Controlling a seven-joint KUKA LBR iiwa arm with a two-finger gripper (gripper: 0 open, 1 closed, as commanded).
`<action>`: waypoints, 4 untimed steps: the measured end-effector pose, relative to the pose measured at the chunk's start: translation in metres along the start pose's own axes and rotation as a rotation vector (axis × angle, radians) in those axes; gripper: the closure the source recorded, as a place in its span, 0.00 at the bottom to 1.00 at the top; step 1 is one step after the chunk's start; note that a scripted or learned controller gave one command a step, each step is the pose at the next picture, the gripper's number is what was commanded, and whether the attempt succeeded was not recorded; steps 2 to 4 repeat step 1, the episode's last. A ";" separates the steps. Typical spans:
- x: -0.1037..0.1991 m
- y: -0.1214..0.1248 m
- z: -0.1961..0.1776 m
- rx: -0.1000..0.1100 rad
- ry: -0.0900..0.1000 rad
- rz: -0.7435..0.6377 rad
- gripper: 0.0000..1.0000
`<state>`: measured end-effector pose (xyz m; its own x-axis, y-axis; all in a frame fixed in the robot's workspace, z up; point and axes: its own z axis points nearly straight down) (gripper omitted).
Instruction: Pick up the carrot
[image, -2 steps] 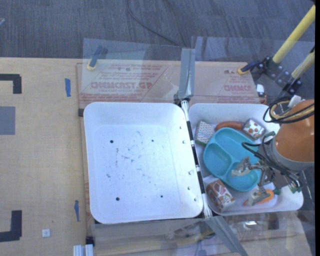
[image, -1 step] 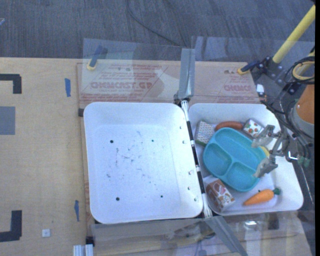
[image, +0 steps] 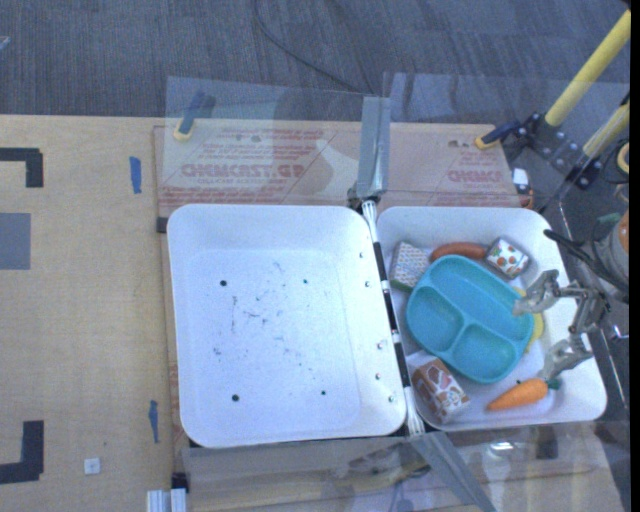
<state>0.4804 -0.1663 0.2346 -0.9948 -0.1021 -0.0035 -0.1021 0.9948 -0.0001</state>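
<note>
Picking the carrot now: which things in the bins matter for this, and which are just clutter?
Job: carrot, gripper.

Clutter: blue divided plate, sausage, patterned cup, brown packet, grey checked piece, left bin.

End effector (image: 549, 325) spread open above carrot (image: 518, 395), right bin (image: 590, 400).

Soft, even light is washing the scene, casting only faint shadows. The white bin (image: 270, 320) left of the tool (image: 565, 325) is glowing bright. The tool itself is looking slightly blurred, and fine detail is staying grainy throughout.
</note>
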 end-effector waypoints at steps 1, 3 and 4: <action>-0.003 0.003 0.139 0.001 -0.003 -0.078 0.00; -0.003 0.003 0.139 0.001 -0.003 -0.078 0.00; -0.003 0.003 0.139 0.001 -0.003 -0.078 0.00</action>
